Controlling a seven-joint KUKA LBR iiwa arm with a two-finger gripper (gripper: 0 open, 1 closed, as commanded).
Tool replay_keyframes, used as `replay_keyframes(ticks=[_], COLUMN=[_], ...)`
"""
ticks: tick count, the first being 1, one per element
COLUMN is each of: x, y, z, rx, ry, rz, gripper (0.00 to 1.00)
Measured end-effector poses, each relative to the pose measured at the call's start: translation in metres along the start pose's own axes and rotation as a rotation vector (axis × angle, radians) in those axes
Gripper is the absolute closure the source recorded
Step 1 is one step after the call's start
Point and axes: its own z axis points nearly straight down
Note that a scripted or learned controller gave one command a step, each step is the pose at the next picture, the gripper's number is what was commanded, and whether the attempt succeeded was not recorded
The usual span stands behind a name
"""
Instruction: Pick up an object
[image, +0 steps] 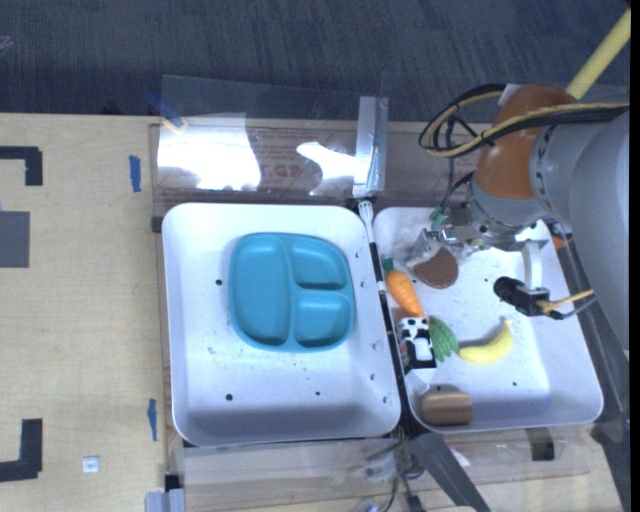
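Arm (590, 190) has end effector (442, 243) apparently touching brown disc (437, 271).

The two bins are white: the left bin (200, 385) is flecked with small dark specks, while the right bin (565, 385) shows only a few. The divided tray (292, 290) is a flat turquoise blue, one shade all over. Among the small things, the carrot (403, 291) is bright orange, the banana (487, 347) is yellow, the round disc (436, 270) is reddish brown, and the small block (414, 338) is patched black and white like a cow's hide. The leafy piece (443, 340) is green, and the wooden block (446, 407) is warm brown. The arm (590, 170) is grey with an orange band. The bench (70, 330) is pale wood grain, marked with black angles (25, 165) and strips of blue tape (134, 172)
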Motion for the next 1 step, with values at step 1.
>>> replay_keyframes(ticks=[1], x=[0.095], y=[0.0208], z=[-0.0922], rx=[-0.003], ry=[0.006], rz=[-0.116], gripper=[1.0])
